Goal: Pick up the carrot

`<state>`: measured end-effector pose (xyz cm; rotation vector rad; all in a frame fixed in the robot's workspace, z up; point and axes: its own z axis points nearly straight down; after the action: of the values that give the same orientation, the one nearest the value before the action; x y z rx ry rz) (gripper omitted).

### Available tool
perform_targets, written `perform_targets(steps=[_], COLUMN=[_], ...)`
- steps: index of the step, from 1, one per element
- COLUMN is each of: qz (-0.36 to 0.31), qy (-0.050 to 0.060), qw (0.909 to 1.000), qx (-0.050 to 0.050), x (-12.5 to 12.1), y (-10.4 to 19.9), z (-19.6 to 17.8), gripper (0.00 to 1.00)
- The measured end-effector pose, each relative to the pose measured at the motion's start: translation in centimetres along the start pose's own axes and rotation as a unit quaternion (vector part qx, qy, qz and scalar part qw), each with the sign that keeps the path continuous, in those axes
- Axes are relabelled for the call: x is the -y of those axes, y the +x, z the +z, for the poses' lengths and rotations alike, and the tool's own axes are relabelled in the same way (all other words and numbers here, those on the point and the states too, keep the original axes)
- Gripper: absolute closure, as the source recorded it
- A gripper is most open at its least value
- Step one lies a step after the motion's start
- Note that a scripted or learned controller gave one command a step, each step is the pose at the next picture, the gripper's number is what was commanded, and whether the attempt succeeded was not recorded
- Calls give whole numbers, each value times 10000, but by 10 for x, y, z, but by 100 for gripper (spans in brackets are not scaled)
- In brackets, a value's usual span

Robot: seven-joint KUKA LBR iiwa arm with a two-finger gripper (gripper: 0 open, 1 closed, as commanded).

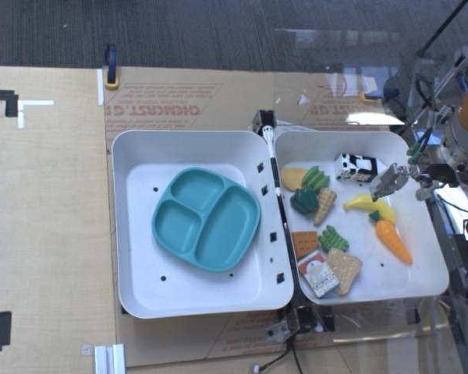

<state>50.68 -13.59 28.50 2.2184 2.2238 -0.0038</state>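
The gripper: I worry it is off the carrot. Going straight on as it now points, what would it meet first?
Probably the yellow toy banana, just beyond the grey two-finger gripper, which points down-left; the orange toy carrot lies lower. Depth is unclear.

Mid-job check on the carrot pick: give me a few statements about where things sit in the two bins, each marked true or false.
1. The carrot lies in the right bin. True.
2. The teal plate sits in the right bin. False: it is in the left bin.
3. The gripper holds the carrot. False: the carrot lies on the bin floor, apart from the gripper, which is above the banana.
4. The toy cow is near the right bin's far wall. True.
5. The carrot lies left of the corn. False: it lies to the corn's right, near the bin's right side.
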Motion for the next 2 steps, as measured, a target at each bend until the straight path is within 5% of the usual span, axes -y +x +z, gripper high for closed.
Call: perform_targets(steps=[1, 2], qz=[220, 689], qy=[5, 4], qw=[9998, 9976], qx=[-8, -12], x=[0, -31], y=[-30, -67], z=[110, 194], gripper=[0, 0])
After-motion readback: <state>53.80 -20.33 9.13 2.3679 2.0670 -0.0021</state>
